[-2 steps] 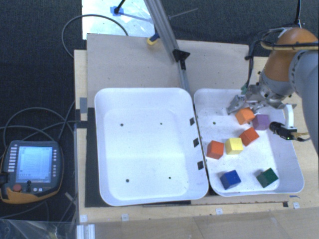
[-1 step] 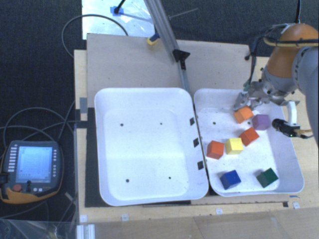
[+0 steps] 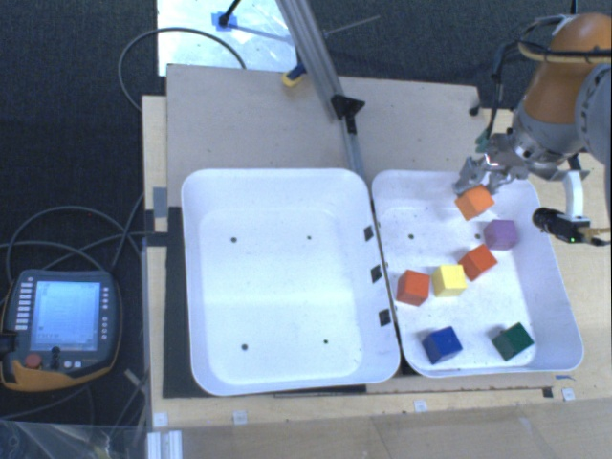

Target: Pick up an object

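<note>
Camera view showed you two white bins, the left bin [image 3: 277,275] and the right bin [image 3: 564,338], with the arm [image 3: 564,75] over the right one's far corner. Its gripper [image 3: 481,185] was clenched on an orange block [image 3: 473,202], lifted above the bin floor. Below lay a purple block [image 3: 500,233], two more orange blocks [image 3: 478,261] [image 3: 413,287], and yellow [image 3: 449,279], blue [image 3: 442,343] and green [image 3: 513,340] blocks.

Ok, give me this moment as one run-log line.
gripper: over right bin, far edge | orange block: just under it, grip unclear | six blocks on bin floor | left bin: untouched
</note>
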Controlling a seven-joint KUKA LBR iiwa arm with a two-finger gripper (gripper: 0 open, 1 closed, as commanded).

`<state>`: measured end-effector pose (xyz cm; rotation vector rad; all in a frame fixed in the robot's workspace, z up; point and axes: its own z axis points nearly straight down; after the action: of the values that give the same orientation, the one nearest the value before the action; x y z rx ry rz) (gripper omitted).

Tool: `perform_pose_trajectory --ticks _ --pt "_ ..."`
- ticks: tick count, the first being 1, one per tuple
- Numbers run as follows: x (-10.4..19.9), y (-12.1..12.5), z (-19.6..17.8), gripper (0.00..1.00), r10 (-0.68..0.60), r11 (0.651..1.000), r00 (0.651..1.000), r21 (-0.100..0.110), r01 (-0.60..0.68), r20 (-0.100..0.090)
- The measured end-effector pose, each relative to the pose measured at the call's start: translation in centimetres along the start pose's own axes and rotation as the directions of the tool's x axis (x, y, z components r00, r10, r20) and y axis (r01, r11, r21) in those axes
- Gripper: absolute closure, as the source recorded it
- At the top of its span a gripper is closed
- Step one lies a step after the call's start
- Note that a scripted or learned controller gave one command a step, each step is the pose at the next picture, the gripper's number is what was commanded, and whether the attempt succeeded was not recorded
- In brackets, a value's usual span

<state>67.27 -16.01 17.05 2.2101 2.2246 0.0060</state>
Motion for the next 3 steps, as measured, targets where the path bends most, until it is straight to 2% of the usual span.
perform_pose_trajectory --ticks 2,3 --pt "0.0 -0.1 -8.9 1.0 0.001 1.0 1.0 0.0 -0.001 0.001" --pt "5.4 -0.5 -7.4 1.0 -0.004 1.0 1.0 0.007 0.004 -0.003"
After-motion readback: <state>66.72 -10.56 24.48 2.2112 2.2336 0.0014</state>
